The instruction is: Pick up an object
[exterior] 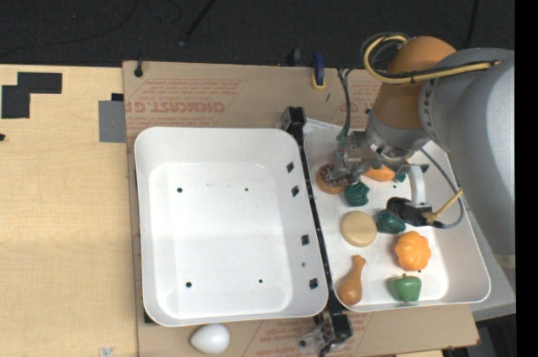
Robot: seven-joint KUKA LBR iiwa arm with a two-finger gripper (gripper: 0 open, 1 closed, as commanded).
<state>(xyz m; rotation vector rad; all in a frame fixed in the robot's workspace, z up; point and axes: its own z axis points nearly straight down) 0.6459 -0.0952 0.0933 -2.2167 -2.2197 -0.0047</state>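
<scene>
The hand [343, 169] hangs low over a brown toy [329, 179]; its grip I cannot tell. The toy is probably light, stiff plastic; pinch across its middle.

light: even, overhead | bins [218, 147]: bright white, mild glare | background: dark | focus: slightly soft | shadows: faint

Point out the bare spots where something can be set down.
The left bin has bare floor wall to wall. The right bin is crowded: gripper, cream disc, orange pumpkin, green pepper, tan gourd.
</scene>
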